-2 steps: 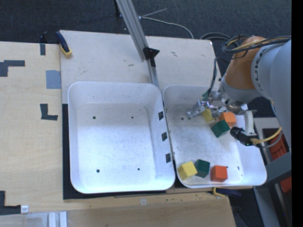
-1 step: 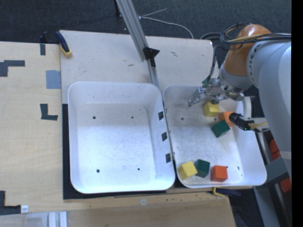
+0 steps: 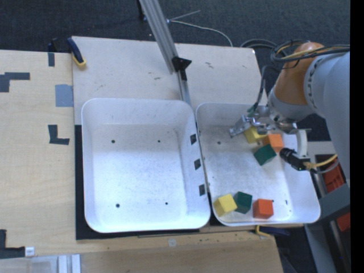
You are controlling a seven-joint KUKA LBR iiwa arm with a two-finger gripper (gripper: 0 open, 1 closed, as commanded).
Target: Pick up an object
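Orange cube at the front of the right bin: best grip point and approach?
Take the orange cube from above, pincer closing across its front and back faces, as far as I can judge. The dark green cube crowds its left face, so closing left to right looks tight. It sits near the right bin's front rim, so a steep descent seems safer than a slanted one.

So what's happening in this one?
The grey arm reaches in from the right, and its gripper is low over the right bin, at a cluster of a yellow block, an orange block and a green block. Whether it has hold of any of them is unclear. Three more blocks, yellow, green and orange, sit along the bin's near edge.
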